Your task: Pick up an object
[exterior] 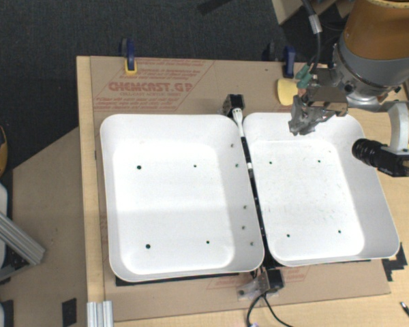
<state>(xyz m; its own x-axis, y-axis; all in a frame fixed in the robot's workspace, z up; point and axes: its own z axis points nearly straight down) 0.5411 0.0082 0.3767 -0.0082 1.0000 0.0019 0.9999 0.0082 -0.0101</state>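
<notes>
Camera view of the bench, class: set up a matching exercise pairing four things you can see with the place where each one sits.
Things:
1. end effector
2. yellow object
3. blue-and-yellow clamp
4. left bin

Places:
A. on the far edge of the brown board, near its left corner
B. beside the right bin, nearer the picture's left
C. over the right bin's far rim
D. on the board just beyond the right bin's far rim

Pairs: 1-C, 2-D, 3-A, 4-B
</notes>
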